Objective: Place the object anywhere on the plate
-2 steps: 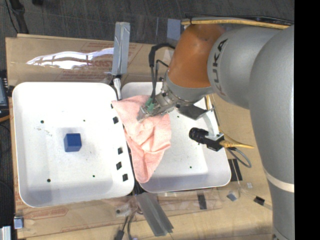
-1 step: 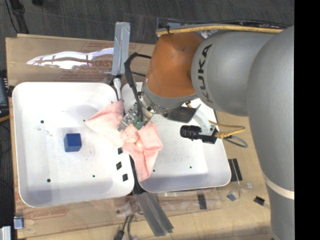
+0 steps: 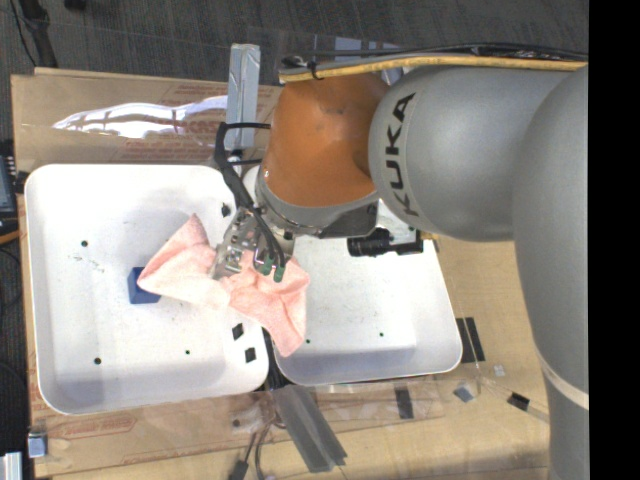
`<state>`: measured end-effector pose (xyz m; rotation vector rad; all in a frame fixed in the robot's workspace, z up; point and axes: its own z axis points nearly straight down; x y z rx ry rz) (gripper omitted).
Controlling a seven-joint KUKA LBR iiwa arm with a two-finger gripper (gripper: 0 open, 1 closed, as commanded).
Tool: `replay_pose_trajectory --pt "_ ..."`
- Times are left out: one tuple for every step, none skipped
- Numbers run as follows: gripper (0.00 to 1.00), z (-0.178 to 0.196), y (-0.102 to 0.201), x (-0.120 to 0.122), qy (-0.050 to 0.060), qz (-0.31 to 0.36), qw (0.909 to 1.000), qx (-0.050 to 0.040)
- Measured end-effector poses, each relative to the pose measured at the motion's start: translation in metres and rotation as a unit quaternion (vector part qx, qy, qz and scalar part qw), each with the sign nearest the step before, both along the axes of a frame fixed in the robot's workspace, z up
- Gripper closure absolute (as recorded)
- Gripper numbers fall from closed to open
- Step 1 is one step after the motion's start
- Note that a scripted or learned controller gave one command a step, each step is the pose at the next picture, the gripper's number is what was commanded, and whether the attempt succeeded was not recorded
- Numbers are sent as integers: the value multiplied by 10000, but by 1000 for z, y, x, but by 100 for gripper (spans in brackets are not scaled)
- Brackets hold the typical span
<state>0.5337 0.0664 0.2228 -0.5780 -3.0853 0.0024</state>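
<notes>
A crumpled pink cloth (image 3: 268,303) lies across the divide between the two bins, with one end in the left bin and the other hanging over the right bin's near-left corner. A small blue block (image 3: 139,287) sits in the left bin, its right side tucked under the cloth's left edge. My gripper (image 3: 250,258) points down onto the middle of the cloth, right over the bins' shared rim. The orange band and grey wrist hide the area just behind it.
The left bin (image 3: 80,358) and right bin (image 3: 400,318) are shallow, white and side by side on a cardboard-covered bench. The big grey arm covers the right bin's far side and the view's right. Strips of tape mark the bench's front edge.
</notes>
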Motion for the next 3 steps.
replay_pose_trajectory --pt "100 0 58 -17 9 1876 9823 5" --pt "100 4 108 -31 -10 1897 9818 5" --pt "0 4 108 -31 -13 1896 9819 5"
